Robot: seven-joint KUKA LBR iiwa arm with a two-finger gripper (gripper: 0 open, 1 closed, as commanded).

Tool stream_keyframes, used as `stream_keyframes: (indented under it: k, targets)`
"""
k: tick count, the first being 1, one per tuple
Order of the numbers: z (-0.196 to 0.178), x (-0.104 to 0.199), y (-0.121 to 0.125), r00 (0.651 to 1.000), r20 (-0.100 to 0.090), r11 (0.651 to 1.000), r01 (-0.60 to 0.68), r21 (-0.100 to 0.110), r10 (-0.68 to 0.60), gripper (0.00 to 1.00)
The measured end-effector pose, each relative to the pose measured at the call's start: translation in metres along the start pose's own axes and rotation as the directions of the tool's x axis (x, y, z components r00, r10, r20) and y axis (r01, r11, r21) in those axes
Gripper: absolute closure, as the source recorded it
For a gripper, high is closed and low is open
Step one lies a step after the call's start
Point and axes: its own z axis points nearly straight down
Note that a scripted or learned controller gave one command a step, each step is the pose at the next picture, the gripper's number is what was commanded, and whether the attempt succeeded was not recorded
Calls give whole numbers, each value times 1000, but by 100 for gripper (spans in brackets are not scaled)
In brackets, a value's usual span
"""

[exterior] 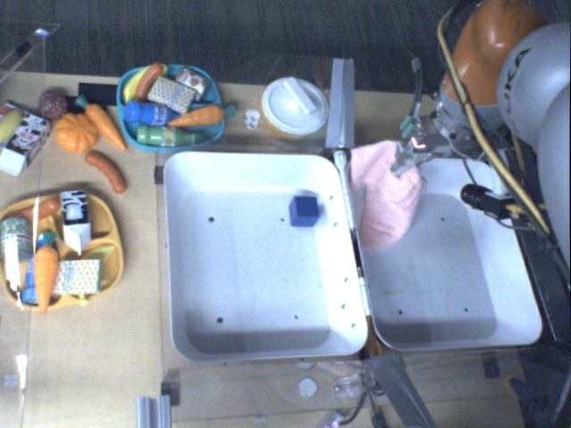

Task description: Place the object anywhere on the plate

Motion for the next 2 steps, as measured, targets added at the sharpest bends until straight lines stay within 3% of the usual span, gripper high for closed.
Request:
stream_keyframes:
  k: [1,2]
  targets:
    - [-39,2,2,1000,-1,1000,7,0,-7,100]
    - [-38,59,-16,916,-2,916,401,0,-401,100]
